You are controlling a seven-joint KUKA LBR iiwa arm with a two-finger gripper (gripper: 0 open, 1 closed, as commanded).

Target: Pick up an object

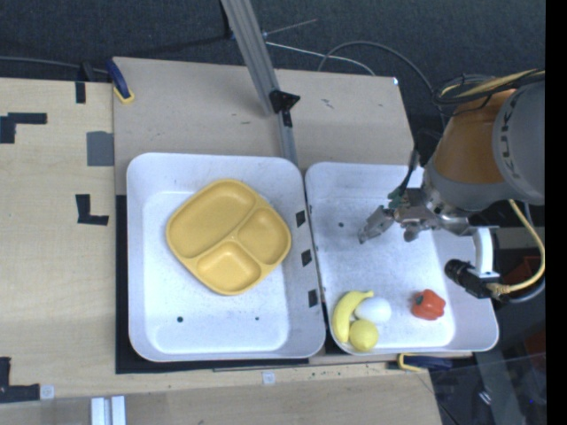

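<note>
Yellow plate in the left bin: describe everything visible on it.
The yellow plate looks like smooth plastic, a rounded square with three compartments split by raised ridges. It lies flat, right side up and turned at an angle, in the left bin, nearer the far side. Nothing lies in it or touches it.

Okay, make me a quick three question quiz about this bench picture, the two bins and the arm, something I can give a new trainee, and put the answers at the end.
1. True or false: the yellow divided plate lies in the left bin.
2. Which item sits nearest the right bin's bottom right corner? A) banana B) red pepper C) white egg
3. Fill in: the gripper hangs over the ____ bin.

Key: 1 true. 2 B. 3 right.
</note>
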